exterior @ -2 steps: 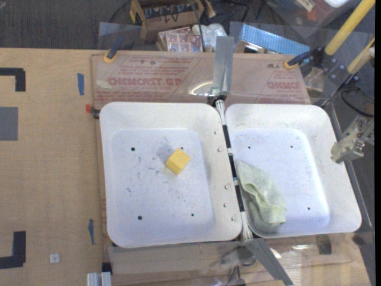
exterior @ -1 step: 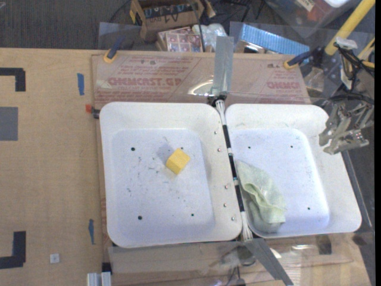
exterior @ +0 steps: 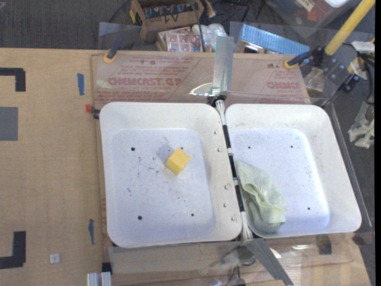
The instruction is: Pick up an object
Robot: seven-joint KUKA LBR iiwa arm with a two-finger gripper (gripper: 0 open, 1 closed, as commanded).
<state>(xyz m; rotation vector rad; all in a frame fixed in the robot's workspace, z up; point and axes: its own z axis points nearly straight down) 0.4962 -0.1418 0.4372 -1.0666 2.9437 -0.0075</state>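
A small yellow block (exterior: 178,161) lies near the middle of the left white bin (exterior: 119,124). A crumpled pale green cloth (exterior: 262,198) rests in the right white bin (exterior: 315,130), against its left wall and front corner.
The two bins sit side by side on a cardboard-covered bench, joined by a metal divider strip (exterior: 223,70) at the back. Clutter, boxes and a yellow pole (exterior: 351,18) stand behind the bench. Orange clamps (exterior: 110,56) hold the cardboard's far edge.
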